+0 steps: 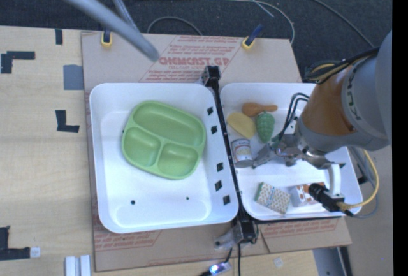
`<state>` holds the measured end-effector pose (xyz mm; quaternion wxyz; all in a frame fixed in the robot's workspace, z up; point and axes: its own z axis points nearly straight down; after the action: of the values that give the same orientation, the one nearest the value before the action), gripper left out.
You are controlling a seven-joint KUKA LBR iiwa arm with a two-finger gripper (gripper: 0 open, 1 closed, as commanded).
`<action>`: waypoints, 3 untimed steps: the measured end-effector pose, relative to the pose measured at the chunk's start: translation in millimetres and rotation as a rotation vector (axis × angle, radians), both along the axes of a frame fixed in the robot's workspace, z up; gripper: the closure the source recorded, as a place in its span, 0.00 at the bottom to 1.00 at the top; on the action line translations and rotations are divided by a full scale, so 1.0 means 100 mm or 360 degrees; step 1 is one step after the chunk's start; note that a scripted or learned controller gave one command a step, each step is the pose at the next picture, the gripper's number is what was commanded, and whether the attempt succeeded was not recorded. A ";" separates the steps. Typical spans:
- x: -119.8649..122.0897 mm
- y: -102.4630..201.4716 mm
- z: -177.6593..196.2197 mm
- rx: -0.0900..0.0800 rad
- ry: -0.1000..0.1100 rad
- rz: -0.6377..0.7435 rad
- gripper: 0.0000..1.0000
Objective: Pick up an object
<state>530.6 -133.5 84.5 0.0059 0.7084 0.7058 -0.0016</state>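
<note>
Where the tool [260,157] reaches, a small pale can [240,150] lies.

Glossy green plastic tray [164,139]

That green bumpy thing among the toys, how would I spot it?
Look in the right-hand white bin, near its top edge. The green bumpy toy lies below an orange carrot-like piece and right of a pale yellow one; it alone there is dark green and knobbly.

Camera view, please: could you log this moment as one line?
arm: over right bin | gripper: low, beside small can | grasp: none seen | left bin: green divided plate
</note>
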 end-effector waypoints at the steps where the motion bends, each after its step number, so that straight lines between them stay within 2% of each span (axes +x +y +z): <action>1: 0.00 0.02 0.11 0.0006 0.0004 0.0004 1.00; 2: -0.08 -0.01 0.68 0.0016 0.0005 0.0006 1.00; 3: 0.03 0.01 1.24 0.0014 0.0002 0.0009 1.00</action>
<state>534.0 -132.7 208.5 0.0024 0.7063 0.7079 0.0013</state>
